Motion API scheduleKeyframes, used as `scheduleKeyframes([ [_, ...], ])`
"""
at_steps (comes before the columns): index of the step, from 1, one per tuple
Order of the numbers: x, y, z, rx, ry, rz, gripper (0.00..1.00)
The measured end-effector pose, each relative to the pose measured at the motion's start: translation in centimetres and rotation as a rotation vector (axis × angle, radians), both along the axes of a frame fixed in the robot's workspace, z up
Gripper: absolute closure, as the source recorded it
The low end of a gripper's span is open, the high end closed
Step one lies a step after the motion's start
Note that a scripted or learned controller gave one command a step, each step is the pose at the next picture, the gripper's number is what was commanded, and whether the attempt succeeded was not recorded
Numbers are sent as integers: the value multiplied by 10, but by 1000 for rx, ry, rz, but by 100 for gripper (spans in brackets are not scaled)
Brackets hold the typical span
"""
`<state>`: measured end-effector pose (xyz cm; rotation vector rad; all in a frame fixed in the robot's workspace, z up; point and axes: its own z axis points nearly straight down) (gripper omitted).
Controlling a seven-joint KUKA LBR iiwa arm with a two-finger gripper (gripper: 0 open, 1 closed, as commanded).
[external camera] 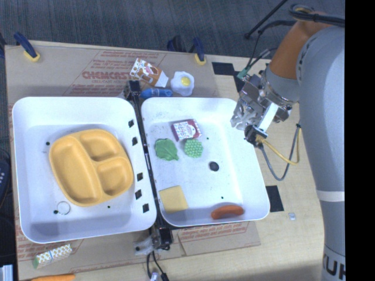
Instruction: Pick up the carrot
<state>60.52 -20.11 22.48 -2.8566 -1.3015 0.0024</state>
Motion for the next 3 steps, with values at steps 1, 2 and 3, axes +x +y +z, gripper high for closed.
scheduleKeyframes([
  [1,-28,0,61,-1,-1,334,100],
  [2,-73,-1,20,2,1,711,100],
  [3,-119,-5,94,-2,-2,974,100],
])
